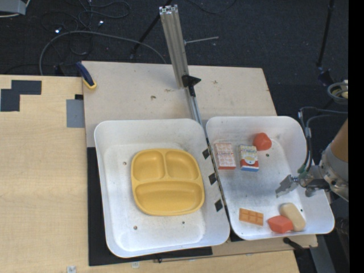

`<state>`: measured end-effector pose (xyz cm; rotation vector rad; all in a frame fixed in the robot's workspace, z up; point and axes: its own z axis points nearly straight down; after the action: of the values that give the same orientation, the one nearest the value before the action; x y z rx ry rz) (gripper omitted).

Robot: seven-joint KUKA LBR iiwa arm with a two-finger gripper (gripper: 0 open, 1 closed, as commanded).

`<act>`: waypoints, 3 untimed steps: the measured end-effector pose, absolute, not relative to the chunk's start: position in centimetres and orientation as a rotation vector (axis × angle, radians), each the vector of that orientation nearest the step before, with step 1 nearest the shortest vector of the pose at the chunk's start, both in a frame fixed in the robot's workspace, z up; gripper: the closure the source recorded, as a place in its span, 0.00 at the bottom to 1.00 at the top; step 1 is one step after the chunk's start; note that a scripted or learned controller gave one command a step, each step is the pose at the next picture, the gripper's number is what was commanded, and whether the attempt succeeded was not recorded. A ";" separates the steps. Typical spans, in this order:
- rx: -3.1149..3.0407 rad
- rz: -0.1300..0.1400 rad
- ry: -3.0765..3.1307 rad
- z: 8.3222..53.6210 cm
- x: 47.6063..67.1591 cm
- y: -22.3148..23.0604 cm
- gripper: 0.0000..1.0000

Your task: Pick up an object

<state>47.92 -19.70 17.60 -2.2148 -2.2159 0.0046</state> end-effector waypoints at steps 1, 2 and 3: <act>-2.214 0.005 -2.216 12.6 47.8 -18.5 0.00; -2.222 0.003 -2.214 13.8 47.8 -18.8 1.00; -2.223 -0.003 -2.225 20.1 48.0 -19.3 1.00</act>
<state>48.02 -19.30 20.07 -2.2234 -2.2252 -0.0026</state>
